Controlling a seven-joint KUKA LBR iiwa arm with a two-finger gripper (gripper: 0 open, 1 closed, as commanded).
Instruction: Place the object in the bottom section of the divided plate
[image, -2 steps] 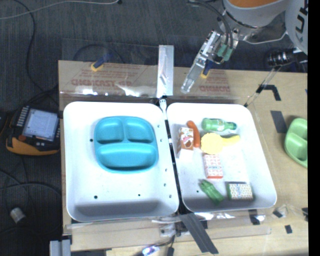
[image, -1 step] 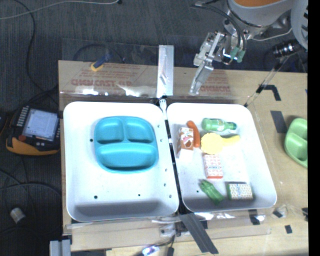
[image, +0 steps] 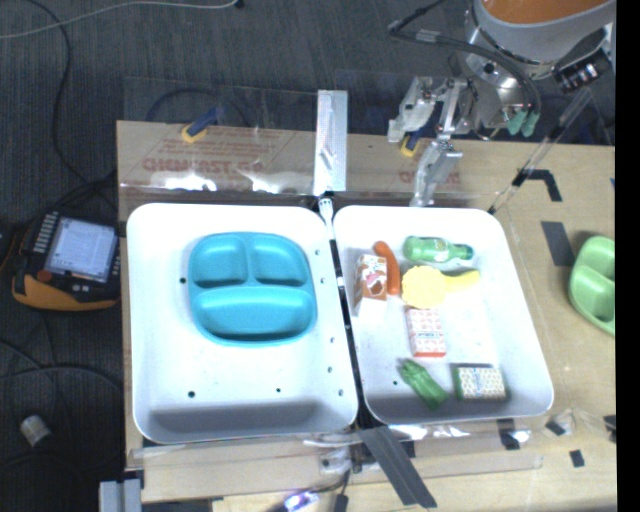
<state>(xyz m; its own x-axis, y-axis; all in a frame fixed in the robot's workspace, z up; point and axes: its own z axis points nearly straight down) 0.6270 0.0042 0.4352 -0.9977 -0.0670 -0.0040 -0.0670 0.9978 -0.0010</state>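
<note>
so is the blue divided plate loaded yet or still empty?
Empty. The blue divided plate shows bare blue in all three sections; the toy items lie in the right bin.

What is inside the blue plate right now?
The blue divided plate in the left bin has nothing visible in its two top sections or its long bottom section. All the toy food lies in the right bin. What lies under the plate is covered.

The bench (image: 580, 330) is carrying two white bins (image: 160, 330) side by side and a green container (image: 597, 280).
</note>
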